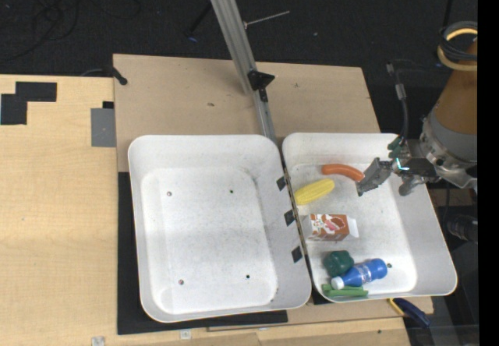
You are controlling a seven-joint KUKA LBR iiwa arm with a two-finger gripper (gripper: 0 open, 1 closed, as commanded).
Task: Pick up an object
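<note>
The robot's hand (390, 178) hovers open and empty over the right bin (425, 237), beside an orange carrot (343, 171) and a yellow corn cob (314, 192). Descending here, its fingers may straddle nothing or nudge the carrot aside.

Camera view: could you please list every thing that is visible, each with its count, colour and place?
bins: two, white, side by side on the bench
carrot: one, orange, top of the right bin
corn cob: one, yellow, right bin, below the carrot
packet: one, white with red, middle of the right bin
round object: one, dark green, lower right bin
bottle: one, blue with a white cap, beside the round object
metal rail: one, grey, slanting behind the bins
gripper: one, dark, above the right bin near the carrot
</note>
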